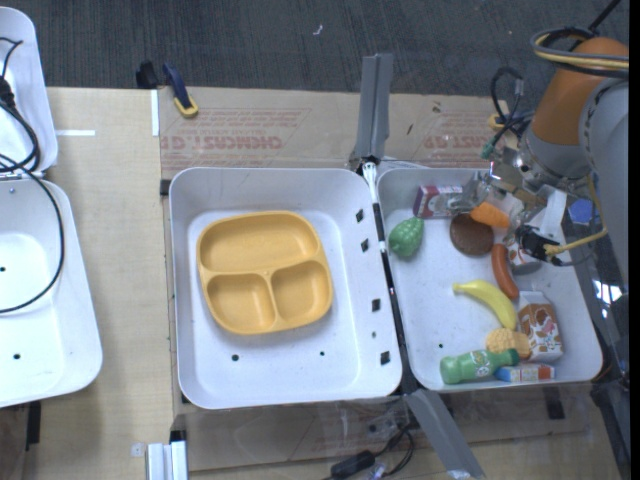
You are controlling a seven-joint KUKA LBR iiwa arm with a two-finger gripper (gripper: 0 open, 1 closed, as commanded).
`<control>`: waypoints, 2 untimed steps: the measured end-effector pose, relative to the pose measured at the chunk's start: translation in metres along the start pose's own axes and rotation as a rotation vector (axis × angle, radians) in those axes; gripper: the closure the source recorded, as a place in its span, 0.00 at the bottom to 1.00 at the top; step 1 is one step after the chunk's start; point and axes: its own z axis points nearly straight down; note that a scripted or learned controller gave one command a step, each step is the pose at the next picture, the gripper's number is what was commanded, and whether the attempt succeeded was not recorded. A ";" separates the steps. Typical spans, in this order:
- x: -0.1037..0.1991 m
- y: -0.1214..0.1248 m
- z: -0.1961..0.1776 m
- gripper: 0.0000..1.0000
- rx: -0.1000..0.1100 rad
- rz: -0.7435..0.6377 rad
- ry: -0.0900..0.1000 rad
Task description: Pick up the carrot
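The carrot [489, 215] is a short orange piece at the back of the right bin [430, 328], just above a brown round dish [470, 236]. My gripper [492, 208] has come down from the right onto the carrot. A silver finger [463, 204] shows to its left, and the carrot sits between the fingers. The gripper is shut on the carrot. The wrist hides the carrot's right end.
Also in the right bin are a green vegetable [405, 238], a small pink box [433, 200], a red sausage [505, 269], a banana [487, 300], a green bottle [478, 366] and a printed carton [540, 330]. A yellow divided plate [265, 271] lies in the left bin [200, 358].
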 end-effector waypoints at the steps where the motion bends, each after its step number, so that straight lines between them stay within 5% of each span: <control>1: 0.009 -0.002 -0.009 1.00 0.006 -0.009 0.008; 2: -0.012 -0.003 -0.092 1.00 -0.051 0.013 -0.036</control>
